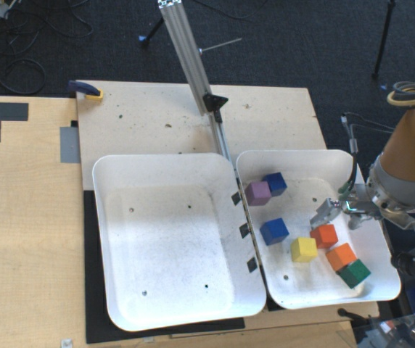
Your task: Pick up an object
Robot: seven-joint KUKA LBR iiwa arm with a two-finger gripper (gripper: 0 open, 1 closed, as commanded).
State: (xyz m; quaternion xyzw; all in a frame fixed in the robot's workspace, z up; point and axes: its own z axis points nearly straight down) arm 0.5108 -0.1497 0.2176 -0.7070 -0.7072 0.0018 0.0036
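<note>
Red block (326, 235) lies centre-right in the right bin (294, 165), touching the yellow block (303, 249); hand (333, 216) hovers just above it, opening not discernible; descent should be centred, clearing yellow.

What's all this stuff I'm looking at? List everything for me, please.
Bins: 2, white, side by side on the bench; left bin, right bin.
Blue blocks: 2, right bin; one at the back touching the purple block, one near the middle.
Purple block: 1, right bin, back left.
Yellow block: 1, right bin.
Orange blocks: 2, right bin; one by the hand, one nearer the front.
Green block: 1, front right corner.
Metal rail: 1, silver, slanting behind the bins.
Hand: 1, grey, above the right bin.
</note>
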